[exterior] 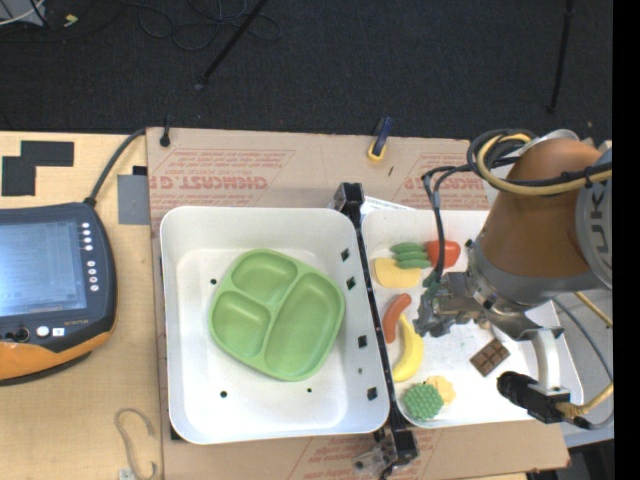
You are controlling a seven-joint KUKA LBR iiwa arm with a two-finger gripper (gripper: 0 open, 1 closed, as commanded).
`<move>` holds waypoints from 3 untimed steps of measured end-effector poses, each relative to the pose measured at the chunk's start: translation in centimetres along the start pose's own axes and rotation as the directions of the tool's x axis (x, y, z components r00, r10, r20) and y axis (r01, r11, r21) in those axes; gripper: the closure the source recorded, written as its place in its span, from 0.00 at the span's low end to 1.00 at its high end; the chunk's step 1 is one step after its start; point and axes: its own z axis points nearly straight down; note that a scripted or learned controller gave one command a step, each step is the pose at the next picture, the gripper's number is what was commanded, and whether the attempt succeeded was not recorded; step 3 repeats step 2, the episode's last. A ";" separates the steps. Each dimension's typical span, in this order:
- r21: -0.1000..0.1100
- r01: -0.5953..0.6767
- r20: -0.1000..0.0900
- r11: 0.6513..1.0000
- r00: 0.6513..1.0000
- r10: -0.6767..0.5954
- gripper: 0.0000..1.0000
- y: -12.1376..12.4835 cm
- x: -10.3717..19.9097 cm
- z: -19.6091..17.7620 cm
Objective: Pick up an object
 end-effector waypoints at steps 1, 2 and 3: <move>-0.003 -0.001 0.002 1.000 1.000 0.001 1.00 1.4 -0.5 0.6; -0.001 -0.006 0.000 1.000 1.000 0.006 1.00 -0.4 -0.2 0.2; -0.001 -0.006 0.000 1.000 1.000 0.006 1.00 -0.4 -0.2 0.2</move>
